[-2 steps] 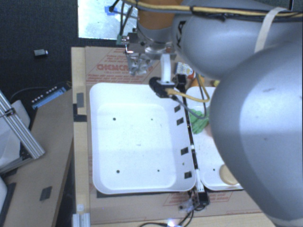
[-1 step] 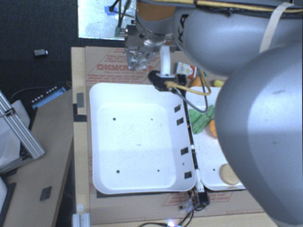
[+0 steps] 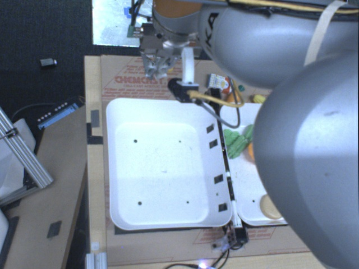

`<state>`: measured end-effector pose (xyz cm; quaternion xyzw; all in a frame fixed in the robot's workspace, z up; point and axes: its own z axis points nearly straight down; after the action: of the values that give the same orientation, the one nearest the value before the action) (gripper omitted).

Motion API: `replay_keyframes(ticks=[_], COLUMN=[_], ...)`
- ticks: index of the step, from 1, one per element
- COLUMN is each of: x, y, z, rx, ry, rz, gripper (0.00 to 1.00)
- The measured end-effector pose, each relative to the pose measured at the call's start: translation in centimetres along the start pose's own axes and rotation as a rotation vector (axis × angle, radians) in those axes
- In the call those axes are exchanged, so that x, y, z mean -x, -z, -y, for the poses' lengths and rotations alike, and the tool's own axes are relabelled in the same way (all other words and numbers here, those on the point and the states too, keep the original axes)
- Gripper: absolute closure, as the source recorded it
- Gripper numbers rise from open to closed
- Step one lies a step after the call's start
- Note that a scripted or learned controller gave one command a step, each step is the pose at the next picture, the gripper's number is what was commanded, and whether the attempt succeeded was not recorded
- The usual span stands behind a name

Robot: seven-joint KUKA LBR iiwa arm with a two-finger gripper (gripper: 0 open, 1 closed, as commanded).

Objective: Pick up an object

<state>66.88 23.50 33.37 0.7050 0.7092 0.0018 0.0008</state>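
— While the arm (image 3: 269, 32) hangs over the bench, where is its gripper (image 3: 168, 66)?

— High at the far side, above the brown board just behind the left bin (image 3: 120, 150). It carries nothing that I can see. Whether it is open or closed I cannot tell; it is a blur of metal and white.

— What do the bins hold?

— The left bin's white floor bears a few small dark specks. The right bin (image 3: 247, 195), largely hidden by the arm, holds a bumpy green object (image 3: 238, 141) near the dividing wall, a yellow piece (image 3: 258, 99) at the far end, and a pale round thing (image 3: 270, 208) at the near end.

— So how should it go about the pick?

— I would judge it must cross to the right bin, well apart from where it hovers. The green object looks the easiest target, but it lies near the wall, so the descent should stay clear of that rim.
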Motion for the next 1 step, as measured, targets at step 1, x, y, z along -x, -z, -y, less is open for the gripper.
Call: replay_keyframes(ticks=[1], x=[0.11], y=[2.5], z=[-0.01], rx=[0.001], ry=[0.001], rz=[0.001], gripper=[1.0])
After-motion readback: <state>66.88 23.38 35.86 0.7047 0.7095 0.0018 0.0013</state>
